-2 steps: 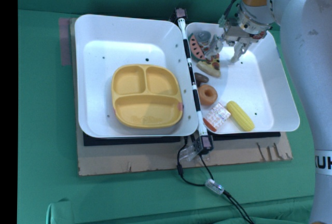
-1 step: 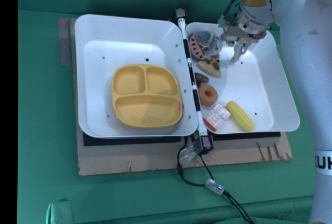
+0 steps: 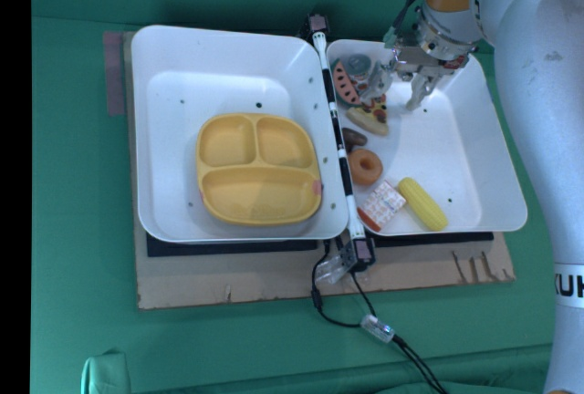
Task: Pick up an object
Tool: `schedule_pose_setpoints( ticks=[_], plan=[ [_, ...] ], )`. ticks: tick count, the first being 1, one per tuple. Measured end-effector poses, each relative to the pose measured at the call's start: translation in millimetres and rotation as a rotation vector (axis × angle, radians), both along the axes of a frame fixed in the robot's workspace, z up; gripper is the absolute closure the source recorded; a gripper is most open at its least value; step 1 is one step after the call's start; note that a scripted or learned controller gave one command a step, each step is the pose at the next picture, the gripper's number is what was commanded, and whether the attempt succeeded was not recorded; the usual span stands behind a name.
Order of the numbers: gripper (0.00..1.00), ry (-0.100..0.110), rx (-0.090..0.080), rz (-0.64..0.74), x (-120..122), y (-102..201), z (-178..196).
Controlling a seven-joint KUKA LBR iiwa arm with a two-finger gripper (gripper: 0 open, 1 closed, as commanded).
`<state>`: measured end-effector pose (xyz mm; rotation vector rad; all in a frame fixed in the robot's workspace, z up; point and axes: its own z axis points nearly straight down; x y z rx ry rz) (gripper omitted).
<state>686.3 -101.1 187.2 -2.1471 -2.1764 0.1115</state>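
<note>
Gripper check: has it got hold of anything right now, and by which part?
Nothing is held. The gripper hangs over the right bin with its jaws apart and bare bin floor between them, beside the pizza slice.

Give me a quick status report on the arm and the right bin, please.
Gripper open, low over right bin's far end, holding nothing. Pizza slice and watermelon slice just beside it. Donut, corn lie apart, nearer.
</note>
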Motion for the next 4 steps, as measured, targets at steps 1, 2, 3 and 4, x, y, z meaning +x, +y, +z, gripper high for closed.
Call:
schedule_pose_setpoints(
  ticks=[1,2,3,4],
  plan=[
    [0.00,0.000,-0.002,-0.001,0.0,0.5,0.0],
    [0.00,-0.026,-0.004,-0.003,-6.6,0.1,0.3],
    [0.00,-0.013,-0.001,-0.001,-2.7,-1.1,0.1],
    [0.00,-0.008,-0.006,-0.003,-1.4,1.0,-0.2]
  ],
)
